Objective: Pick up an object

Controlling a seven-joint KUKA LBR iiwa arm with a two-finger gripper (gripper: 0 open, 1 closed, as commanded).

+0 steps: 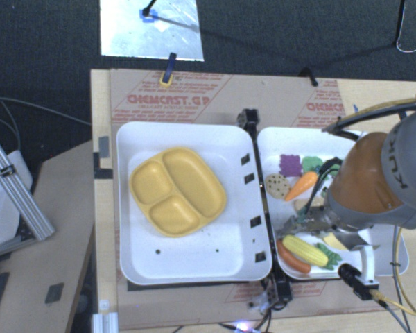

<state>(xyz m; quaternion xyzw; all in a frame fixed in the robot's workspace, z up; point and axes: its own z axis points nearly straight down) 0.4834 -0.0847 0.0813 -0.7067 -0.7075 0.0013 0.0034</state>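
Hanging over the right bin (385, 266) near the corn (305, 250); can't tell my jaws' state, might nudge the carrot (301, 184).

The floor (41, 40) is covered with dark carpet. A shiny silver sheet (151, 18) lies on it near the top, and thin cables (28, 109) cross it at the left. The bench (194, 97) has a brown protective board with red printed letters. An aluminium frame (14, 193) stands at the left.
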